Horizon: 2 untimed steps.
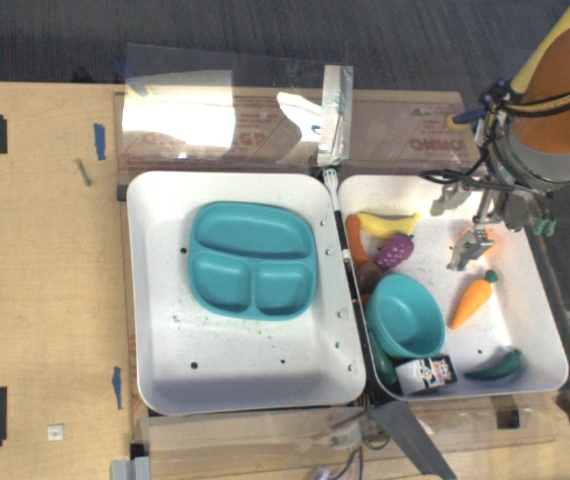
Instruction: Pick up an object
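My gripper (472, 247) hangs over the back right part of the right bin (545, 308), open, with nothing between its fingers. Just below it in the view lies an orange toy carrot (471, 301). A yellow banana (386, 223) and purple grapes (395, 252) sit at the back left of that bin, beside a red-orange piece (353, 238) against the bin's left wall. A teal bowl (406, 315) stands in the middle. At the front lie a black and white can (426, 372) and a green vegetable (495, 366).
The left bin (155, 318) holds a teal sectioned plate (253, 258). A clear upright panel (334, 113) stands behind the bins where they meet. The wooden bench (35, 298) stretches to the left. Cables (465, 178) hang off the wrist above the right bin's back edge.
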Each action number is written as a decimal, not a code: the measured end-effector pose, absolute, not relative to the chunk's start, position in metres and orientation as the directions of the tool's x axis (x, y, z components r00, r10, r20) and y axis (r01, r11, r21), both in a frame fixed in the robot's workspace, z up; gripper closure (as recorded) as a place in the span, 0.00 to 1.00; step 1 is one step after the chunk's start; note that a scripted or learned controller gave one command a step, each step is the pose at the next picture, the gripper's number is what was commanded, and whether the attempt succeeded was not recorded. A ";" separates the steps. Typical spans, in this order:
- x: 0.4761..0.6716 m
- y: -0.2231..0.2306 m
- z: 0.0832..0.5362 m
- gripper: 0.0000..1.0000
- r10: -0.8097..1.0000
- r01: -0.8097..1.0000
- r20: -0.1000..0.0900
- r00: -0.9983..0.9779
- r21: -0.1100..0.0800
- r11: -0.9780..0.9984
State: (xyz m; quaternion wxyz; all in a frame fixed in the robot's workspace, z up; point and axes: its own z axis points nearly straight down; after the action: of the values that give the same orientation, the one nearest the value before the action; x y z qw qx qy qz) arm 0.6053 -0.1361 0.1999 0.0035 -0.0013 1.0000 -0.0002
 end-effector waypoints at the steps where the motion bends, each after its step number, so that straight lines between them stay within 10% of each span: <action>1: 0.530 -0.164 0.090 0.00 -0.118 -0.118 -0.011 -0.993 -0.003 0.993; 2: 0.535 -0.163 0.103 1.00 -0.121 -0.121 -0.025 -0.992 -0.008 0.993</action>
State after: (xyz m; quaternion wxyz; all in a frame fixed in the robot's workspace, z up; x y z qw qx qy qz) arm 0.5348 -0.1630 0.1027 0.0129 -0.0608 0.9981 -0.0030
